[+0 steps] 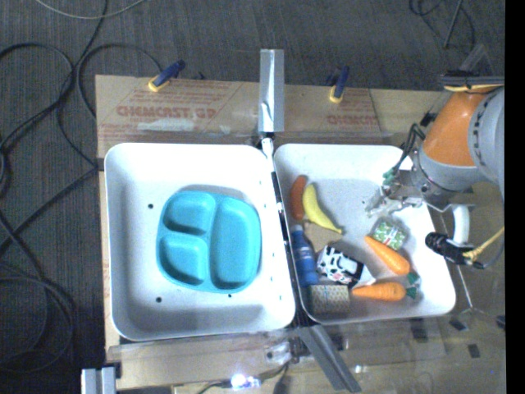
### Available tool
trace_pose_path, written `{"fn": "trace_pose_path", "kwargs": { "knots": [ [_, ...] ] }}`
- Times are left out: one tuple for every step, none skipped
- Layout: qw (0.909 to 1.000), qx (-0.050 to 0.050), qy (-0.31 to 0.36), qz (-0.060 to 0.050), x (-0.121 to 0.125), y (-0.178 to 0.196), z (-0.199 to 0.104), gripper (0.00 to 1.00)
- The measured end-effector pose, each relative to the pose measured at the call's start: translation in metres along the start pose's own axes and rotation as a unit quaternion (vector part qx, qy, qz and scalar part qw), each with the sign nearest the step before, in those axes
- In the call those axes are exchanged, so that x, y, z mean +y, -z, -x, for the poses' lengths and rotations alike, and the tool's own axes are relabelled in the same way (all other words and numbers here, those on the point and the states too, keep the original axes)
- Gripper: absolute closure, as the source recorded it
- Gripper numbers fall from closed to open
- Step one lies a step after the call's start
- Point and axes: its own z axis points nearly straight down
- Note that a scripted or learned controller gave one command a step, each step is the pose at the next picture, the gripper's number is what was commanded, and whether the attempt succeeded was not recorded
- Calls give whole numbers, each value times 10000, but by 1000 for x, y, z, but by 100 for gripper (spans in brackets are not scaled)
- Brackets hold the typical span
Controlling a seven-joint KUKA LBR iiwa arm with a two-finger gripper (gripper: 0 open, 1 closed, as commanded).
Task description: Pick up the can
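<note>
A small can with a green label (387, 235) lies in the right bin (361, 158), near its right side, between the gripper and a carrot. My gripper (392, 197) hangs over the right part of that bin, just above and behind the can, apart from it. Nothing shows held in it. The grey arm with its orange band (459, 138) reaches in from the right.
The right bin also holds a banana (318, 210), a brown sausage (298, 197), a blue bottle (303, 257), a black-and-white item (339, 263), two carrots (387, 255) (379, 291) and a brown box (329, 300). A blue divided tray (212, 238) lies in the left bin (131, 220).
</note>
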Motion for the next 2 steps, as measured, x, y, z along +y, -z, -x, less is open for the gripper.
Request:
{"fn": "trace_pose_path", "kwargs": {
  "knots": [
    [10000, 5, 5, -2, 0, 0, -1, 0],
    [9997, 36, -250, 62, -13, -12, -2, 0]
  ]
}}
